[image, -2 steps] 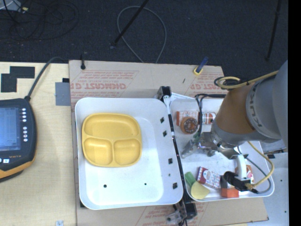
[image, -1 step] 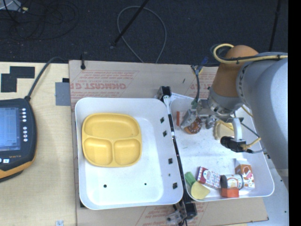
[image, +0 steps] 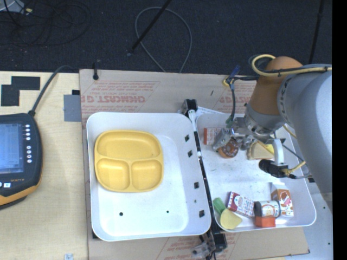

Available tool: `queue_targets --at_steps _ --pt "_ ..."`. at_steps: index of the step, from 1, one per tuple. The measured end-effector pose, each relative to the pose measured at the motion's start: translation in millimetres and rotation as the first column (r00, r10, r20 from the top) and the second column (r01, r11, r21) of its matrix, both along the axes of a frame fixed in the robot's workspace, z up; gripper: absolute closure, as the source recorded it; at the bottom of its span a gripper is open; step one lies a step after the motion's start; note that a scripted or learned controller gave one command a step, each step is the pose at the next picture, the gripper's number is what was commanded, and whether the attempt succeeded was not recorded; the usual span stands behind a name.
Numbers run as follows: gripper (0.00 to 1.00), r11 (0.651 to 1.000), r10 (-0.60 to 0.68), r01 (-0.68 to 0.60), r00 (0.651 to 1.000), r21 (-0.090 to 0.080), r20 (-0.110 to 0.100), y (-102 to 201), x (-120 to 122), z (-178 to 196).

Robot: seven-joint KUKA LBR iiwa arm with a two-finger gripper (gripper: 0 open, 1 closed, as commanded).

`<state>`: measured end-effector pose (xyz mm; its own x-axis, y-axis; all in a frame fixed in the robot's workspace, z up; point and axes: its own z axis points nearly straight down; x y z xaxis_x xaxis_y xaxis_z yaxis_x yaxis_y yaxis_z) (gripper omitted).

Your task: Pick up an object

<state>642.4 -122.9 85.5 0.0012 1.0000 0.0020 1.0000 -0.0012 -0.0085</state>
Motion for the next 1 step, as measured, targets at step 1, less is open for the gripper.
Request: queue_targets --at_steps 1 --pt "1.00 1.000 0.003 -0.003 1.000 0.001 -0.002 0.7 0.3 10.0"
